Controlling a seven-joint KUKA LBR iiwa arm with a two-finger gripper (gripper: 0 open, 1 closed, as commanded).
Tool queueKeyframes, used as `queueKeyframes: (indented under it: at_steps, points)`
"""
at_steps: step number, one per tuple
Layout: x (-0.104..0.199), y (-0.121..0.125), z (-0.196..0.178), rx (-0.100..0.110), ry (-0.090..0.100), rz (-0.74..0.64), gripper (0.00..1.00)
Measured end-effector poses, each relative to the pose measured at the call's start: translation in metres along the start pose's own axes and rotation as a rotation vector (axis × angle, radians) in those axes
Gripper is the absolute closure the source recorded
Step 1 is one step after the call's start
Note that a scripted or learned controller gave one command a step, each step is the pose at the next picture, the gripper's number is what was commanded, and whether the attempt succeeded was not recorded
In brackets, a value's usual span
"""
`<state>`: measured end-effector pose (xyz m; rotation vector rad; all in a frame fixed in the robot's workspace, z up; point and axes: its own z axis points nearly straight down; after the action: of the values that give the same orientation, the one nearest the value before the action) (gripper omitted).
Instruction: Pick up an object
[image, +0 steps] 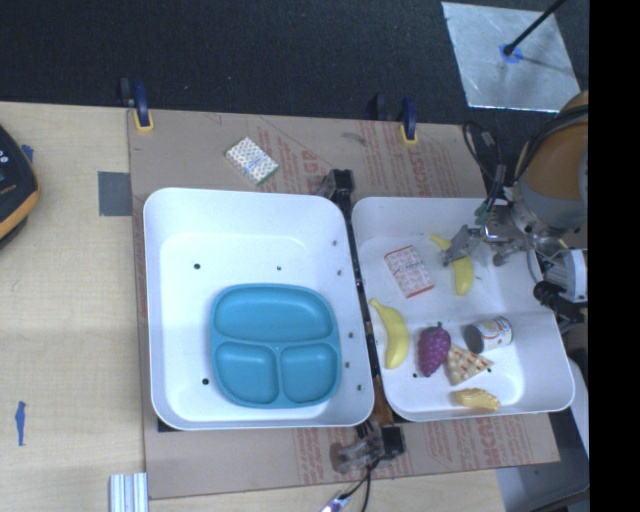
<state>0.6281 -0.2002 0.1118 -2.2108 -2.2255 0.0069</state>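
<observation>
Small yellow banana (462, 276) lies at the right bin's (540, 395) twelve o'clock, just below the gripper (474, 240), whose fingers stand apart, gripping nothing. Toward seven o'clock sit a patterned card (408, 271), larger banana (392, 333) and grapes (433, 349).

Two white bins (160, 215) sat on brown cardboard printed with faded red lettering. The left bin held a turquoise divided tray (273, 343). Right of that tray lay a yellow banana (391, 331), then a dark purple bunch of grapes (433, 348), a tan pizza slice (465, 365) flecked with red, and a small can (493, 332) banded white and red. Up and right of the tray lay a white card (408, 270) patterned in red and a small yellow piece (461, 275). Above the tray, outside the bins, a white packet (251, 159) bore coloured speckles. The arm (555, 165) showed orange and grey.
</observation>
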Motion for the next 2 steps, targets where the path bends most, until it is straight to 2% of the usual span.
queueKeyframes:
  at_steps: [1, 2]
  points:
    - [-0.0009, 0.0012, -0.0123, -0.002, -0.001, -0.003, 1.00]
    - [-0.0008, 0.0011, -0.0123, -0.002, -0.001, -0.003, 0.00]
